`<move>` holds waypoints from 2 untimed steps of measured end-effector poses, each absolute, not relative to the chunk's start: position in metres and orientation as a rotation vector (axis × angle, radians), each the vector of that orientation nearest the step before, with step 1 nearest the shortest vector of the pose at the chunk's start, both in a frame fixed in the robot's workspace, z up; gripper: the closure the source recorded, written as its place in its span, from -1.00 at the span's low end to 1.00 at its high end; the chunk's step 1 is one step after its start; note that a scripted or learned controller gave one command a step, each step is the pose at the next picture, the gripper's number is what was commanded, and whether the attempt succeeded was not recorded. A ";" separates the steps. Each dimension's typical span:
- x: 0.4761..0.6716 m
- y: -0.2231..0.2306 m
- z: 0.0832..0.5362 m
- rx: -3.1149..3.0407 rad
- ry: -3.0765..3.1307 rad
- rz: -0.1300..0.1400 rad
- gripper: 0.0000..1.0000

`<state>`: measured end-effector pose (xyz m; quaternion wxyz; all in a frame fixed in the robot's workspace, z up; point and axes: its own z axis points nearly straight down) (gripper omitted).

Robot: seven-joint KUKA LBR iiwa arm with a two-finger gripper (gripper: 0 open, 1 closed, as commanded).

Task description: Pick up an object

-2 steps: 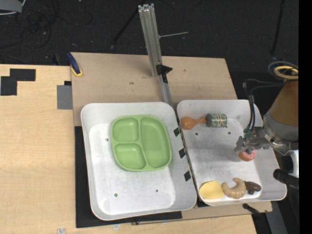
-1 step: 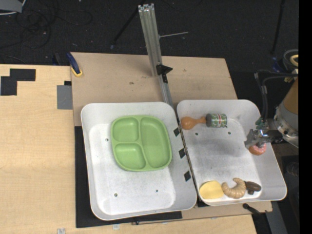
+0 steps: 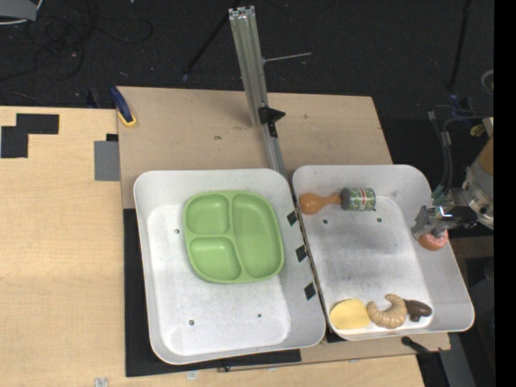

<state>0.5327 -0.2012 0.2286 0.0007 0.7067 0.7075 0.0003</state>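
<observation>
My gripper hangs over the right rim of the right bin, and the arm comes in from the right edge. A small reddish object sits directly under the gripper tip, touching or nearly touching it; whether it is gripped is unclear. Along the bin's far side lie an orange pear-shaped object and a small jar with a green label. At the near edge are a yellow round object, a tan curved piece and a dark brown piece.
The left bin holds a green divided plate. Black clips mark the seam between the bins. A metal post rises behind them. Cables hang at the right by the arm.
</observation>
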 end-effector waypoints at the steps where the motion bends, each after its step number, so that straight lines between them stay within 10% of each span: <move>1: 0.533 -0.156 0.234 2.218 2.230 0.000 1.00; 2: 0.519 -0.105 0.235 2.221 2.228 -0.002 1.00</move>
